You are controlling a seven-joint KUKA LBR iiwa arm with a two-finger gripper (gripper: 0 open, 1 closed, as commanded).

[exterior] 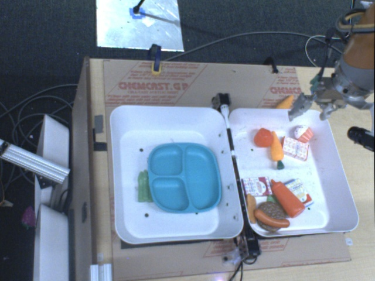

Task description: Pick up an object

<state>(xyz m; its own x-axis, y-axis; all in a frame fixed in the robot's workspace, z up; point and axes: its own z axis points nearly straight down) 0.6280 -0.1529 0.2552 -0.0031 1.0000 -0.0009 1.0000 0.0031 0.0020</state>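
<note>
fingers (295, 111) spread open, nothing between them, gripper (309, 108) hovering over right bin (343, 174) far edge. small red-white toy (303, 134) just below, looks light, rigid plastic; pinch across its narrow sides.

1. Red lettering reads "CHEMCAST GP" on the brown protective sheet (176, 81), printed along its far edge just beyond the left white bin (126, 157).
2. The same red print repeats on that sheet at the far right, beyond the right white bin (343, 180), slanted and only partly legible.
3. Small food packets (295, 148) in the right bin carry printing, too small to read.
</note>
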